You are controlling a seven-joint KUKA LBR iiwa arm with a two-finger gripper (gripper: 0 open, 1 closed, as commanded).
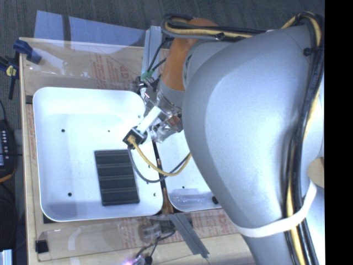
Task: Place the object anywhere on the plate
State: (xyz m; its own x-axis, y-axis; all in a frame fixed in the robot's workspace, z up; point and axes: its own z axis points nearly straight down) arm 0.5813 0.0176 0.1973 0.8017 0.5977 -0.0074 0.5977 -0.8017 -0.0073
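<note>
A dark ribbed rectangular plate (117, 176) lies flat in the near half of the left white bin (55, 115). My gripper (162, 125) hangs over the ridge between the two bins, just above and right of the plate's far corner. The big grey arm (248, 120) with its orange band (176, 65) covers the gripper's far side and most of the right bin (190, 200). I can make out no loose object beside the gripper.
The far and left parts of the left bin's floor are bare white. A blue clamp (25, 51) sits at the bench's far left corner. A metal bracket (185, 233) juts out at the near edge between the bins.
</note>
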